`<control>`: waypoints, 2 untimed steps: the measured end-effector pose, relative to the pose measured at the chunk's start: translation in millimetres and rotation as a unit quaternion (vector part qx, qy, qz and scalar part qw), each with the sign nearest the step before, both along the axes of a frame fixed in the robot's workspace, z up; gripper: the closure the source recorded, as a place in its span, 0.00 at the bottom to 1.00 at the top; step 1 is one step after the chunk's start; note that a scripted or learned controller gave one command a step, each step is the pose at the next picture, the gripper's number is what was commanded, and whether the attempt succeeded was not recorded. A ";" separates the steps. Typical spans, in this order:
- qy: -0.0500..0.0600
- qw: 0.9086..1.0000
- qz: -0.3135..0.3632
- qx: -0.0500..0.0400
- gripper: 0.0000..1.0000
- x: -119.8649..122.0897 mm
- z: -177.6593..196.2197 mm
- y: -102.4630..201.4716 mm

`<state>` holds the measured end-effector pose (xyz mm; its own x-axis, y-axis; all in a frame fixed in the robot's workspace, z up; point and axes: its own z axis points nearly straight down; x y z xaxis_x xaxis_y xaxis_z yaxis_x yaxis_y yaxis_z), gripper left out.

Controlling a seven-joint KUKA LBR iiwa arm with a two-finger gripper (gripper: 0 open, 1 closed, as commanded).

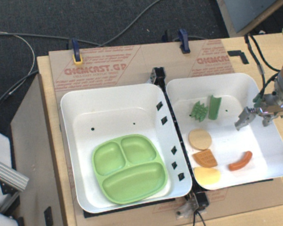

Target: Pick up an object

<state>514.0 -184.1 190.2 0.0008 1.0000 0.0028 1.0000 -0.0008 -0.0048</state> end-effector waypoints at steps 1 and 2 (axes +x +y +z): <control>0.001 1.000 0.000 0.000 0.00 -6.8 -46.5 -5.1; 0.001 1.000 0.000 0.000 0.00 -7.8 -99.6 -4.1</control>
<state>506.2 -188.2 90.6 0.0004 1.0000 0.0038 1.0000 -0.0004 -0.0065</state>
